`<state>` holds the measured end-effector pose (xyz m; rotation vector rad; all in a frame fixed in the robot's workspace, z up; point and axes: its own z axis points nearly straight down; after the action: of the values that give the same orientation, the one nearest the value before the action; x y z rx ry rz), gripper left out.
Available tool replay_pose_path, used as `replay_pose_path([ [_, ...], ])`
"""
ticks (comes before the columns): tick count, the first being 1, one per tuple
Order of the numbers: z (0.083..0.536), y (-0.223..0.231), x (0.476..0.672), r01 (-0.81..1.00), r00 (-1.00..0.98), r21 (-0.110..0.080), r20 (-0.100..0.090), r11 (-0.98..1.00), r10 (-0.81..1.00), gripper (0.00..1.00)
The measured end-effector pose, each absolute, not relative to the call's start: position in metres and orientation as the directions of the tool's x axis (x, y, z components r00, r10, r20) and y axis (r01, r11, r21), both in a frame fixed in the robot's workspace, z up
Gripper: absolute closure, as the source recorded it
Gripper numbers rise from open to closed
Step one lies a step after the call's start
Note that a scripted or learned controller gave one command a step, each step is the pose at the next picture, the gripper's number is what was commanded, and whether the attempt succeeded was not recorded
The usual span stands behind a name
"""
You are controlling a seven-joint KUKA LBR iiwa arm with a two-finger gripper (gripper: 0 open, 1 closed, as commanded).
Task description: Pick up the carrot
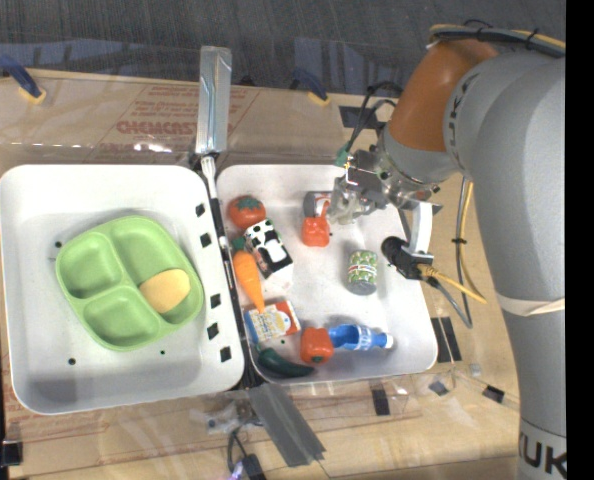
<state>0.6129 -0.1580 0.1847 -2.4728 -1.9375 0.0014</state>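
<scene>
The carrot [248, 279] is orange and lies lengthwise along the left wall of the right bin [414, 318], between a black-and-white toy [267, 245] and a small carton [270, 322]. My gripper [329, 208] hangs over the upper middle of that bin, right of and above the carrot, with a clear gap to it. A small orange block [316, 231] sits directly under the gripper's tip. Nothing can be seen held.
The right bin also holds a red tomato [246, 211], a green can [362, 271], a blue bottle [361, 339], an orange-red cup [315, 344] and a dark green vegetable [282, 365]. In the left bin, a green divided plate [107, 268] carries a yellow lemon-like item [166, 290].
</scene>
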Motion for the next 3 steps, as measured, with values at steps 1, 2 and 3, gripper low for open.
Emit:
replay_pose_path([
  [1,0.241,-0.130,0.615,0.992,0.124,-0.001,0.000,-0.124,0.992,1.00],
  [2,0.233,-0.078,0.621,0.985,-0.171,-0.005,0.001,0.171,0.985,1.00],
  [3,0.241,-0.080,0.657,0.950,-0.312,-0.001,-0.001,0.312,0.950,1.00],
])
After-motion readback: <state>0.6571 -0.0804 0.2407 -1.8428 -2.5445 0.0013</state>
